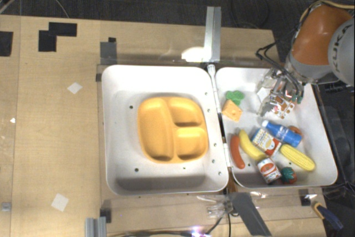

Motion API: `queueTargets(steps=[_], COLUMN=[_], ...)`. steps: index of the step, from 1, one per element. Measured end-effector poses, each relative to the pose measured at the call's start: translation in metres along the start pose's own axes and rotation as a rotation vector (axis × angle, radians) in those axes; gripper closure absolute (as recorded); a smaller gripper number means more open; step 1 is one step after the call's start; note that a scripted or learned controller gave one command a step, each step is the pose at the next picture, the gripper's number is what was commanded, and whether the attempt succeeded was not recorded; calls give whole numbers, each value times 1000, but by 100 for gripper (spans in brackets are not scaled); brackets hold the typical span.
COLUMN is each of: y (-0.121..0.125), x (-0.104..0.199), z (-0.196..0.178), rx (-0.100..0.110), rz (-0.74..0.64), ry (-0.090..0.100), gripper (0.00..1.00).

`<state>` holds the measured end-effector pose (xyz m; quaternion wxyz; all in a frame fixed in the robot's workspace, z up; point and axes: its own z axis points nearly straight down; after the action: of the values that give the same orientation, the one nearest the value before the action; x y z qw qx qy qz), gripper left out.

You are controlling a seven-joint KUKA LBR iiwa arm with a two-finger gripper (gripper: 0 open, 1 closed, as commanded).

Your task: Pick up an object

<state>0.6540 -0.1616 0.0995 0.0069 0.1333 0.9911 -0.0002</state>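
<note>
Claw (277, 101): hangs low over the upper part of the right bin (324, 136); whether it is spread or closed cannot be told from this slant, and nothing is seen gripped.
Arm (319, 41): grey with an orange band, entering from the right, above the claw.
Blue bottle (283, 133): just below the claw; blue body, white cap, lying on its side.
Corn cob (298, 157): yellow, below the claw, beside the bottle.
Banana (250, 145): yellow, below and left of the claw.
Sausage (237, 151): red, further left, by the bin wall.
Cheese wedge (232, 111): yellow-orange, left of the claw.
Green piece (234, 96): left of the claw, above the cheese.
Small can (268, 170): red and white, well below the claw.
Left bin (119, 119): on the desk (50, 136), well left of the claw, holding a yellow divided tray (169, 127).
</note>
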Motion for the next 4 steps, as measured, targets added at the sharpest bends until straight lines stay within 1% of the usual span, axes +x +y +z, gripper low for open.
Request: queueTargets(steps=[1, 2, 3, 4], y=[-40, -41, -22, -38], x=[18, -14, 10, -28], z=[8, -21, 11, -18], rx=[1, 0, -1, 2], rz=[-318, -207, -276, -11], ry=[-3, 0, 2, 6], gripper=[0, 0, 0, 0])
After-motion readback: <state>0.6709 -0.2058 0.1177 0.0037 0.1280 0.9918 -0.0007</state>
